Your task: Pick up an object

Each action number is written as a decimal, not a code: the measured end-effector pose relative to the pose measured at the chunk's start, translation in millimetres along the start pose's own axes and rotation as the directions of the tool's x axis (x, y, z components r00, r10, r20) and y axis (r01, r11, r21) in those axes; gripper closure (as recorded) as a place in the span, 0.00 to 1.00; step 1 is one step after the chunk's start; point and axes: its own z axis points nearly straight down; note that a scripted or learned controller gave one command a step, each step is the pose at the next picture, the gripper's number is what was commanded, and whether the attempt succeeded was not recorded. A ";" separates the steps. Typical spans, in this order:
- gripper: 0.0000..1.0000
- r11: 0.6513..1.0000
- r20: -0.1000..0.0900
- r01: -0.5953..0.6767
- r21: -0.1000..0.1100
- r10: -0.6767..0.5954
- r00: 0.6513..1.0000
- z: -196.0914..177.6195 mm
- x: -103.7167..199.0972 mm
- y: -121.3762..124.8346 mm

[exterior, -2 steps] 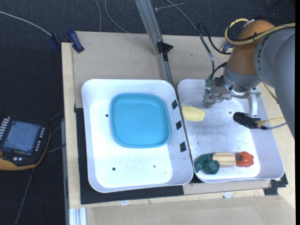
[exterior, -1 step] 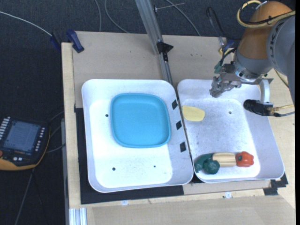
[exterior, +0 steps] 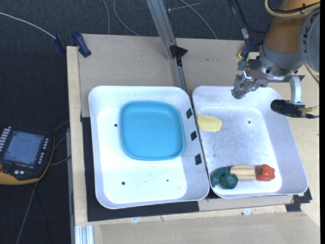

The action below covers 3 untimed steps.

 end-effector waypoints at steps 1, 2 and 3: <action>1.00 1.000 0.000 0.000 0.000 0.000 1.000 -49.9 0.0 1.1; 1.00 1.000 -0.002 0.003 0.006 -0.003 1.000 -36.4 53.0 -14.0; 1.00 1.000 -0.002 0.004 0.005 -0.004 1.000 -42.4 109.5 -21.2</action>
